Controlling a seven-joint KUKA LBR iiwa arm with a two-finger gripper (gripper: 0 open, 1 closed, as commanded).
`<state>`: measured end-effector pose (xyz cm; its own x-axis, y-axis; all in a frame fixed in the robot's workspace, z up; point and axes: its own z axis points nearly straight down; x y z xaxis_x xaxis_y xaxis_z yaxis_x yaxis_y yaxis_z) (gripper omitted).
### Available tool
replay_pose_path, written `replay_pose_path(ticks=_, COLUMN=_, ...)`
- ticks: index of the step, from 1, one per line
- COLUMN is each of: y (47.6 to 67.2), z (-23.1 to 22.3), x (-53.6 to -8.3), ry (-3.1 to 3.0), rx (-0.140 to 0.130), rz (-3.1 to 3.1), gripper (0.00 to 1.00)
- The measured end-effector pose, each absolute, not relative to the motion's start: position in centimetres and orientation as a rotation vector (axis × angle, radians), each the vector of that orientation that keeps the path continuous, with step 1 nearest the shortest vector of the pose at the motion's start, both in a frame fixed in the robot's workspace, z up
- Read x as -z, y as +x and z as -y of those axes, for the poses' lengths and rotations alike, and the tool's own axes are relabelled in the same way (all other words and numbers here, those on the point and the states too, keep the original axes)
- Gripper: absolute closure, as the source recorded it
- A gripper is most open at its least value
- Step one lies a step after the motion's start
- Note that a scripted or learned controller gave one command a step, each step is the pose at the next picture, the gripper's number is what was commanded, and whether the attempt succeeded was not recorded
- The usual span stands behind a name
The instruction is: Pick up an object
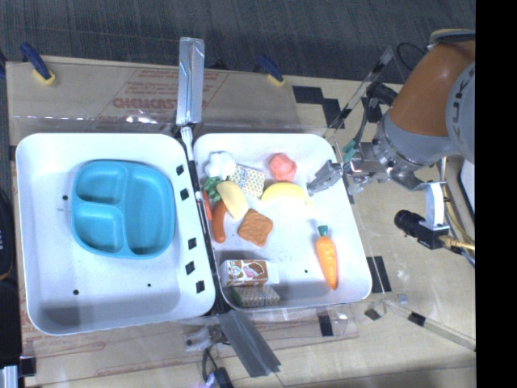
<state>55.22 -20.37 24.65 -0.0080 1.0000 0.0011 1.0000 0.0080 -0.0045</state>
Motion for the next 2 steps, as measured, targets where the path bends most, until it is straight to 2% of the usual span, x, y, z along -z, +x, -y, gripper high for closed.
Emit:
replay_pose_path(ticks=1, y=52.1, z=18.0, x=-15.4, ry=-2.148, rx=-0.005, rz=2.285, gripper=0.0)
replay_pose_path(ticks=2, y=50.4, z=20.8, x=-10.1, ry=-2.096, rx=0.002, rz=2.333, gripper=0.0)
